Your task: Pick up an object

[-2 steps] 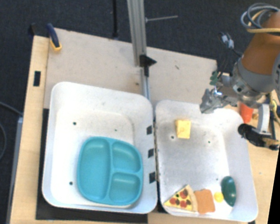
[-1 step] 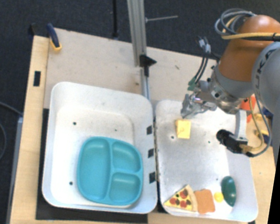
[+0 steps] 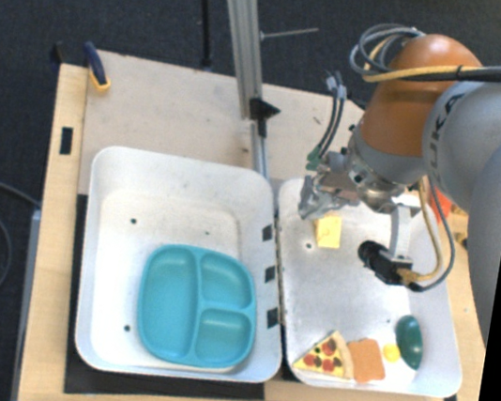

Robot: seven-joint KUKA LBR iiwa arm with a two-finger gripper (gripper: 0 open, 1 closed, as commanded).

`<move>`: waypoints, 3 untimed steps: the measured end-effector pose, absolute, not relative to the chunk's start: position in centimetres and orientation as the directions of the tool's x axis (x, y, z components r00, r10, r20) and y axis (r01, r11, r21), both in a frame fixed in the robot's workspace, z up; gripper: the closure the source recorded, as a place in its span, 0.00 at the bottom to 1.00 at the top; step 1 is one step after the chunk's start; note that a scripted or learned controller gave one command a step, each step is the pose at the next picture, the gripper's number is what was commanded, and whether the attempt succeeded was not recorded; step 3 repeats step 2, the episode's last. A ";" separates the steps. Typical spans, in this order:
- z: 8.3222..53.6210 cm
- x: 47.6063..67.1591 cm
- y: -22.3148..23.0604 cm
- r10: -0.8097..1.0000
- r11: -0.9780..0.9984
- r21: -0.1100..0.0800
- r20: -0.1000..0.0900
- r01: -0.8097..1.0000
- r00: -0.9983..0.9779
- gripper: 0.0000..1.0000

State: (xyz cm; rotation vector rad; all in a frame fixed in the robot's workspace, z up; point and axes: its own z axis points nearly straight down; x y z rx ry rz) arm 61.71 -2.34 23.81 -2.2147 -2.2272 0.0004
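Left edge of the worktop [image 3: 179,116]: we note a small clamp [image 3: 96,69] with a blue and orange grip at the far left corner.

Left bin [image 3: 142,167]: a teal divided plate [image 3: 198,305] lies flat in its near half. The plate's long axis runs roughly left to right, with one large compartment on the left and smaller ones on the right.

Between the bins, at the far side: a slanted aluminium post [image 3: 248,42] rises from the worktop.

Right bin [image 3: 348,302]: the gripper [image 3: 318,204] hangs over the far left corner, close to the bin wall. We cannot tell whether the jaws are open or closed.

The yellow block [image 3: 328,231] sits just beside the gripper on its near right side, on the bin floor as far as we can see. We cannot tell whether the two touch. It reads as nearly square, with its edges turned slightly off the bin walls, so we mark no clear long axis.

Near edge of the right bin: a toy pizza slice [image 3: 324,355] has its tip pointing to the far side. An orange piece [image 3: 365,359] lies just beside it on the right.

Farther right: a dark green thing [image 3: 409,338] lies with its long axis running near to far. A small yellow bit [image 3: 391,354] lies against its left side.
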 end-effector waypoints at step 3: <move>24.6 58.6 7.3 1.000 0.008 0.002 0.002 1.000 -0.008 1.00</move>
